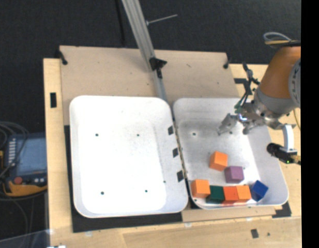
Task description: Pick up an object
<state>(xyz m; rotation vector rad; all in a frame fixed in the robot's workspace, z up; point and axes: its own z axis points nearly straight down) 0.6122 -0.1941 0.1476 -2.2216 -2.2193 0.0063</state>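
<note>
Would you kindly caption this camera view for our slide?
Grey-and-orange arm's gripper hovers above right white bin, its small coloured blocks clustered near the front.

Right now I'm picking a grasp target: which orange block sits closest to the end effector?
The lone orange block mid-bin, just up-left of the purple block. The other orange ones lie in the row along the bin's near wall, farther from the end effector.

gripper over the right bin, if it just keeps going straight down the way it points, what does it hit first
Most likely bare floor of the right bin. The gripper hangs over the bin's upper part, while the nearest block, the orange cube, lies nearer the camera, apart from that line. Depth is hard to judge from this slanted view.
</note>
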